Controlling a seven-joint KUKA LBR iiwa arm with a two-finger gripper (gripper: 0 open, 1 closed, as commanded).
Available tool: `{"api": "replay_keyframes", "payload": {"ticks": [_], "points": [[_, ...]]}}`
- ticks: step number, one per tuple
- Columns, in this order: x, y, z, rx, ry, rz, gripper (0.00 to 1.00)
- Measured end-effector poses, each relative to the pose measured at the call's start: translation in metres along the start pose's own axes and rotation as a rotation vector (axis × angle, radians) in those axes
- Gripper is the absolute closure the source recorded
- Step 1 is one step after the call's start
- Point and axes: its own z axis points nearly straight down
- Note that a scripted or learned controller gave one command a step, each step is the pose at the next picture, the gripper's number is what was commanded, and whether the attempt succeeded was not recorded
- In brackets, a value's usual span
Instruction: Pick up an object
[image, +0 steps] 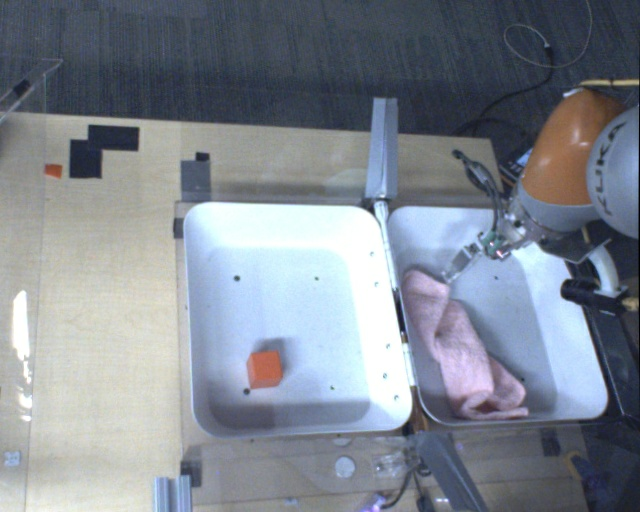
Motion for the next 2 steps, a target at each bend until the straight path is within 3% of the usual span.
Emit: {"api": "replay_keyframes", "payload": {"ticks": [1,2], "points": [[0.047,-0.024,0.042,-0.008,-0.005,-0.141,0.0],[0.046,-0.02,0.03,-0.016,-0.01,-0.141,1.0]]}}
